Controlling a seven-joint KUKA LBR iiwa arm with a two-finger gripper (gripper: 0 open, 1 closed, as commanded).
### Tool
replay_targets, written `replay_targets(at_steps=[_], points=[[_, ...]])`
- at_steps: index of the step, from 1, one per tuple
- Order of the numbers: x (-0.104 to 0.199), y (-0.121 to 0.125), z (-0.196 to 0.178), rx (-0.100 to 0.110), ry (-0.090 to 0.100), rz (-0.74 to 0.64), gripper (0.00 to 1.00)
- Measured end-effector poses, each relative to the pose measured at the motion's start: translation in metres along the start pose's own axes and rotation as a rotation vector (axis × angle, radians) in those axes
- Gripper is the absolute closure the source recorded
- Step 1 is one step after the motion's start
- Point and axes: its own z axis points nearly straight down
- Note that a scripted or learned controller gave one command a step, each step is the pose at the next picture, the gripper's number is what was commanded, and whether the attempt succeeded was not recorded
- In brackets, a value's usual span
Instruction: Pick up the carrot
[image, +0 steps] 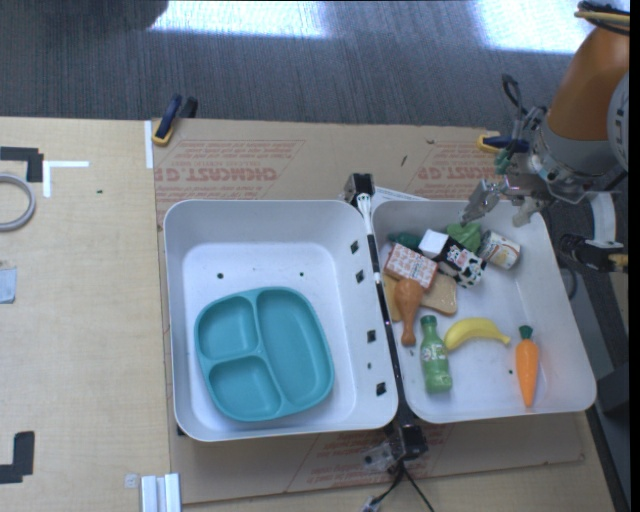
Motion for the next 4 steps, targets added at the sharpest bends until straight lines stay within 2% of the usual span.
replay_targets(at_steps=[1,2,3,4], points=[[-0.027,-0.097,0.037,0.000,0.000,0.027,0.00],[-0.061,-0.170,0.116,0.004,0.008,-0.106,0.00],[-0.063,-0.169,0.106,-0.001,0.002,-0.102,1.00],[0.009,-0.170,0.031,-0.001,0.000,0.018,1.00]])
